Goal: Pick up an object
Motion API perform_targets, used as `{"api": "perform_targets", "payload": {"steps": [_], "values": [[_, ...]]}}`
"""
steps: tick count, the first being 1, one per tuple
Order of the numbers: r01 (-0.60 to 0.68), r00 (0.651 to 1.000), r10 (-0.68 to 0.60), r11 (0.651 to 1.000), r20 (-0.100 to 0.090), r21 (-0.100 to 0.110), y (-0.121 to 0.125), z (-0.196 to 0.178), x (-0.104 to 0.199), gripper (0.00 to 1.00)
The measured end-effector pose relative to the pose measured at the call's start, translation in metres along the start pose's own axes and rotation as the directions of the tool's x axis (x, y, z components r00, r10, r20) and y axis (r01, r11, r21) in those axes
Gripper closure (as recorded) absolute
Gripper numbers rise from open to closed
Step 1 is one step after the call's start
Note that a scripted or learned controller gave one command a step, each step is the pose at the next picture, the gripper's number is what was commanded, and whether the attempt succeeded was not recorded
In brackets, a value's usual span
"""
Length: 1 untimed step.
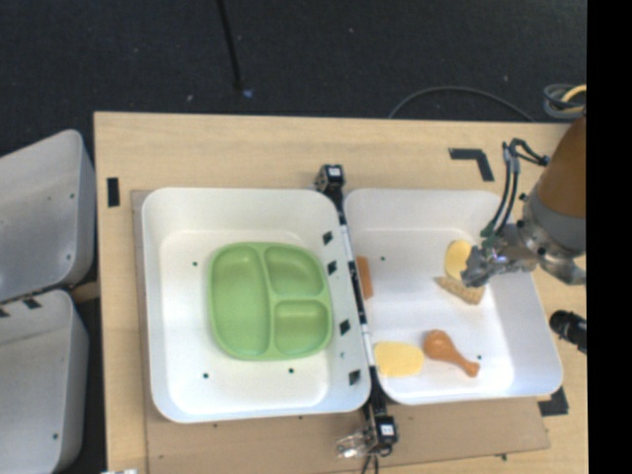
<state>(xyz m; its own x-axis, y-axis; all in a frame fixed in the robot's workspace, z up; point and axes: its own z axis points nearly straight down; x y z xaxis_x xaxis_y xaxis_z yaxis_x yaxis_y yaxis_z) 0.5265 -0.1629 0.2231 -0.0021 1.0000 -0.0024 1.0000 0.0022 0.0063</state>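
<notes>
The right bin holds a pale yellow round piece, a tan slice just below it, a yellow oval piece, an orange drumstick-shaped toy and a thin orange strip by its left wall. My gripper comes in from the right and sits low at the yellow round piece and the tan slice, touching or nearly touching them. Its tips are too small and dark to read.
The left bin carries a green divided plate. A black divider with clips runs between the bins. Cables hang by the arm's wrist. The wooden bench surrounds both bins.
</notes>
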Motion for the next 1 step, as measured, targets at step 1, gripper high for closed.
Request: {"api": "perform_targets", "payload": {"steps": [1], "values": [[0.001, 1.000, -0.001, 1.000, 0.000, 0.000, 0.0016, -0.0398, -0.0015, 1.00]]}}
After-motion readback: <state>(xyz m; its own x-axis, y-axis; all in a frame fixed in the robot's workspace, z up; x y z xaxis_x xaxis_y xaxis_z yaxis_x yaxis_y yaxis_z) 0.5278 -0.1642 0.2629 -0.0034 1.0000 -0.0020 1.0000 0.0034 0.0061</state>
